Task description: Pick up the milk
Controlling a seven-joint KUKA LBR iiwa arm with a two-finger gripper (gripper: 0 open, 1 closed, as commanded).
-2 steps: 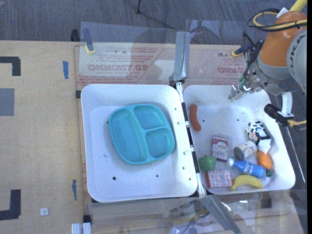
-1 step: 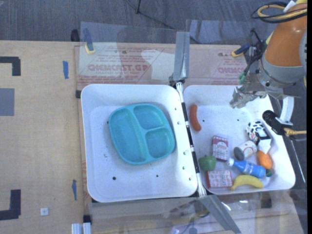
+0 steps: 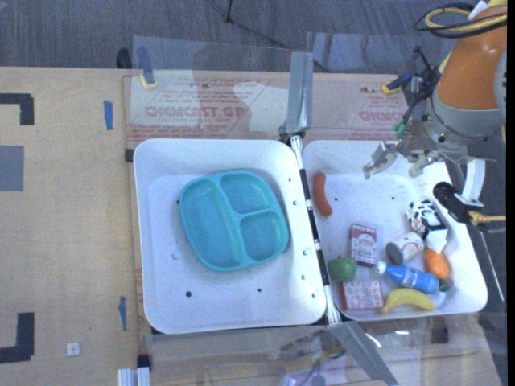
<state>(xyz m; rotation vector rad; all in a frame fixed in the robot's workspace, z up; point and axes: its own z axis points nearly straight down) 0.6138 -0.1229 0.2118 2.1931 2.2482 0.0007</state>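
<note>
The milk is a small carton with black and white cow patches, lying near the right wall of the right bin. My gripper hangs over the bin's far edge, up and to the left of the carton and apart from it. Its two fingers are spread open with nothing between them. The grey arm with its orange band comes in from the upper right.
Around the milk lie a can, an orange carrot, a blue bottle and a banana. A sausage, two red boxes and a green fruit sit further left. A teal divided plate lies in the left bin.
</note>
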